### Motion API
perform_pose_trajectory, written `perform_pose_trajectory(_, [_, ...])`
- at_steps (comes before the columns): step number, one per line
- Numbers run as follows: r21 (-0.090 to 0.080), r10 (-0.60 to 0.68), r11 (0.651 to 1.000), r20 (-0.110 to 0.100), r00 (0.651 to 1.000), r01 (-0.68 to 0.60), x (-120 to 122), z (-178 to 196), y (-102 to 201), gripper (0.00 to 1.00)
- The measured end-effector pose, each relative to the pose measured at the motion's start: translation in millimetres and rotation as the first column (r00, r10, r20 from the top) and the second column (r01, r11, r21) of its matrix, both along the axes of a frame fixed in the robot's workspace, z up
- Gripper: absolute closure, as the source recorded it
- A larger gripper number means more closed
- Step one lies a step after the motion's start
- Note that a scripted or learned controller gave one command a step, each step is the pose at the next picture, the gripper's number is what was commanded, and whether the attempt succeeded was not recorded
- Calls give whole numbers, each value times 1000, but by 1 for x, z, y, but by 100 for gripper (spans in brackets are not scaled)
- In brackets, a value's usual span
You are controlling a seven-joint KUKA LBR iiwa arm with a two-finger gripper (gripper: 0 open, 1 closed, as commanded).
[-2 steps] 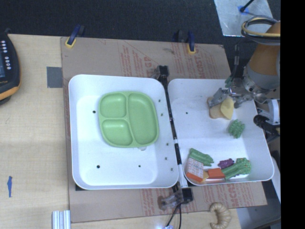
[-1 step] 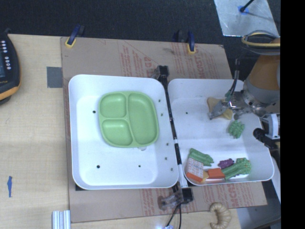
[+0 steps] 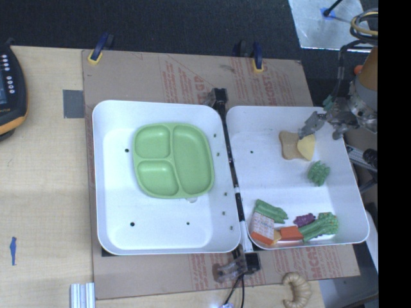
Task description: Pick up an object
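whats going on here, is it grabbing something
The arm reaches in from the right, its pincer over the right bin, close beside a yellow piece and a tan piece. Whether it grips anything can't be told. More toy food lies along the near edge. The left bin holds a green tray.

We see two white bins side by side: the left bin [image 3: 109, 172] holds a green divided plate [image 3: 173, 160]; the right bin [image 3: 270, 172] holds a tan piece [image 3: 290, 147], a green leafy piece [image 3: 318, 172] and toy foods [image 3: 292, 226] heaped at its near edge. The gripper [image 3: 324, 124] hangs by the yellow piece [image 3: 307, 147].
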State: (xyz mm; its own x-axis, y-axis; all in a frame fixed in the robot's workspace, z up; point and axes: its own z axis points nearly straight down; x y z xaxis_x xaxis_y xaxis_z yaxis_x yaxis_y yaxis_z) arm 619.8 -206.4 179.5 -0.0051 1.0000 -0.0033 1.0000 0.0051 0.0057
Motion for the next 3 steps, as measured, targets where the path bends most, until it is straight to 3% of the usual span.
perform_pose_trajectory(1, [3, 2, 1000, -12, 1000, -2, 10, -53, -5, 0])
perform_pose_trajectory(2, [2, -4, 1000, -2, 1000, 4, -30, 39, 6, 0])
perform_pose_trajectory(3, [4, 3, 1000, -15, 1000, -3, 9, -62, 10, 0])
